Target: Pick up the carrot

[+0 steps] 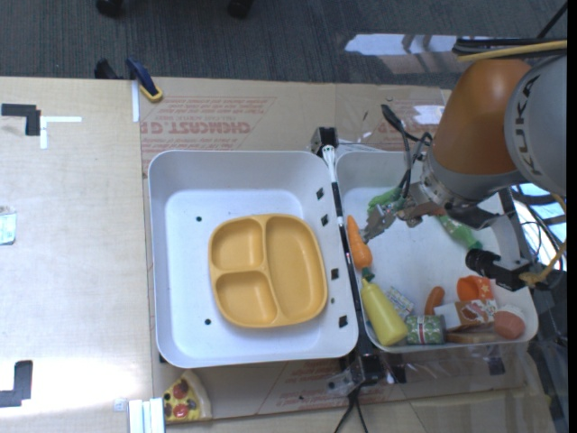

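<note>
Carrot lies in the right bin, hard against its left wall, just above a yellow bottle. The tool hangs low over the bin's upper left part, near the carrot's top end but apart from it, fingers spread and holding nothing. The step in hand looks like the approach. Next move likely needs a short shift toward the left wall, then a descent astride the carrot without snagging that wall.
</note>
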`<action>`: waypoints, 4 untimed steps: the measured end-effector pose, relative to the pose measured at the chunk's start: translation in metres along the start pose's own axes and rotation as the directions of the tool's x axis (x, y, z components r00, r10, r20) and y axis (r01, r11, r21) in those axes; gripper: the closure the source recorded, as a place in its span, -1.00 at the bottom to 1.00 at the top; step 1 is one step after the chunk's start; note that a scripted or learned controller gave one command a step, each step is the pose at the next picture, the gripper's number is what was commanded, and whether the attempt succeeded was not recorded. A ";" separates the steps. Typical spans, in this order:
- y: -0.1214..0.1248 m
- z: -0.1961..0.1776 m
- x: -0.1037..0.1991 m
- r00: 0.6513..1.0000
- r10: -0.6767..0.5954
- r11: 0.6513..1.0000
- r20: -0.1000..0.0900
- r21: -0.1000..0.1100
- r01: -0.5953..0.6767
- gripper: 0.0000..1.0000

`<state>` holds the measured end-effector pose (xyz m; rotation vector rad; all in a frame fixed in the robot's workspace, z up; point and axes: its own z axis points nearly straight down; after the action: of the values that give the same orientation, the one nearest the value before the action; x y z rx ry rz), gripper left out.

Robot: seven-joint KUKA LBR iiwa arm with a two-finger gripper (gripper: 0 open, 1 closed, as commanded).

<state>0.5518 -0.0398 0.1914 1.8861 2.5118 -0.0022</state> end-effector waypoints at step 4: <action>0.003 -0.358 -0.015 0.990 -0.141 0.990 0.004 -0.001 0.141 -1.00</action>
<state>0.5586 -0.0533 0.5496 1.7016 2.6356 -0.0044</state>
